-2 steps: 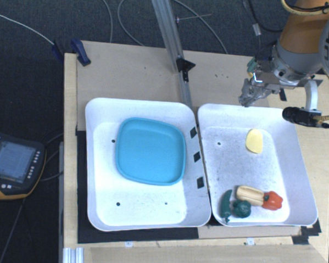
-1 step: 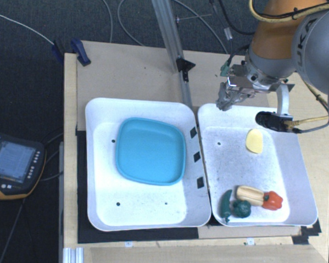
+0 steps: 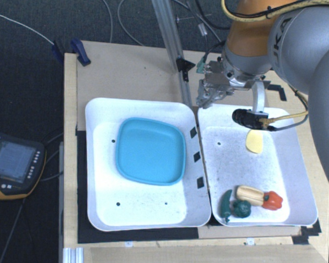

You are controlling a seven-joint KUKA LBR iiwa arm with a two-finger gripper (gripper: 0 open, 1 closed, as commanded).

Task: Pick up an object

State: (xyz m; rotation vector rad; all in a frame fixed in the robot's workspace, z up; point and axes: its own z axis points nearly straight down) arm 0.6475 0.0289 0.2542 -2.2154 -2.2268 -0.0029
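Nearest the camera, at the front edge of the right bin [image 3: 297, 162], three small things are lying bunched together: a green piece [image 3: 235, 206] at the front left corner, a tan roll [image 3: 250, 195] touching it, and a red piece [image 3: 272, 200] against the roll's right end. The roll's long axis is running left to right, roughly along the bin's front edge.

Further back, a yellow piece [image 3: 254, 142] is sitting alone on the right bin's floor, near the back edge. Just behind it a black fitting [image 3: 248, 117] is hanging off the arm.

The left bin [image 3: 97, 152] is carrying a blue plate [image 3: 151, 150], centred.

The gripper [image 3: 206, 99] is hanging over the back edge of the right bin, close to its back left corner at the divide between bins. Nothing is showing between its fingers; how far they are parted I cannot tell from this angle.

Judgement: no pick is yet under way. The yellow piece is lying nearest the gripper, forward and to the right of it; the front cluster is lying well apart, toward the front edge.
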